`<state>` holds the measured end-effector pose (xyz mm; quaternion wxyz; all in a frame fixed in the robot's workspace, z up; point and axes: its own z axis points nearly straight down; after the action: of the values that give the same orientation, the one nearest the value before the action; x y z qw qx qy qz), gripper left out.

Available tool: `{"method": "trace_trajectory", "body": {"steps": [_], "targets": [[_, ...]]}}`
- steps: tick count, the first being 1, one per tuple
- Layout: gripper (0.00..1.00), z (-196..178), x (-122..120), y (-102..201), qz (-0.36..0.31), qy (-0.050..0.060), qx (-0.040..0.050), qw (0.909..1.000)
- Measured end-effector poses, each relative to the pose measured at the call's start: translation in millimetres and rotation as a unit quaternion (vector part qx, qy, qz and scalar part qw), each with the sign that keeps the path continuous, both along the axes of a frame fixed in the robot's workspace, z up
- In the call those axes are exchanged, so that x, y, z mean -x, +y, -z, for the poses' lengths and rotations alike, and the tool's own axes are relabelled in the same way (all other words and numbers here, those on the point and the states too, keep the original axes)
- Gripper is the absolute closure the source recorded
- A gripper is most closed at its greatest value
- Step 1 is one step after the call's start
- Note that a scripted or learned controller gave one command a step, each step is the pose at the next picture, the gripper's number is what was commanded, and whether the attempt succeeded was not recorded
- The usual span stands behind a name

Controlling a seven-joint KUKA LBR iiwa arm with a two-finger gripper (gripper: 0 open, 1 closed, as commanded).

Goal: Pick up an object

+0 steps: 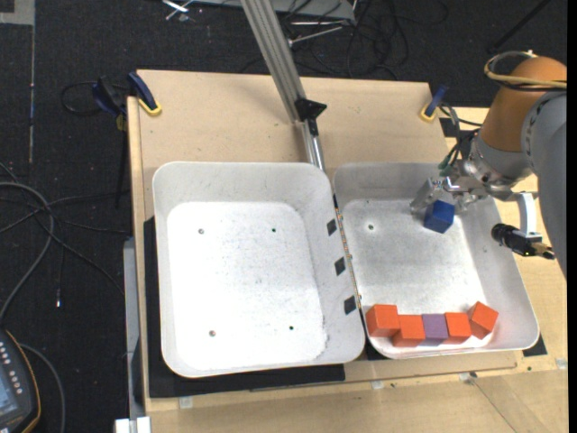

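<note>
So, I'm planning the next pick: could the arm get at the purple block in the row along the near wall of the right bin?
Probably, but awkwardly. The purple block is open from above, yet orange blocks press against both its sides and the right bin's wall sits right behind.

A tan wooden desk (225, 115) carries two shallow white bins side by side, their rims touching. The right bin (505, 269) lies directly under the pincer (442, 197); the left bin (171, 242) sits well off to the pincer's far side. A black mat (153, 377) shows under the left bin's edge
</note>
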<state>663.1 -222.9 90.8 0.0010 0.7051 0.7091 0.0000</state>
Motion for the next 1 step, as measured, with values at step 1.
{"method": "trace_trajectory", "body": {"steps": [1], "targets": [[0.00,-4.9,22.0,35.6,0.000,0.001,-0.0010,1.0000]]}}
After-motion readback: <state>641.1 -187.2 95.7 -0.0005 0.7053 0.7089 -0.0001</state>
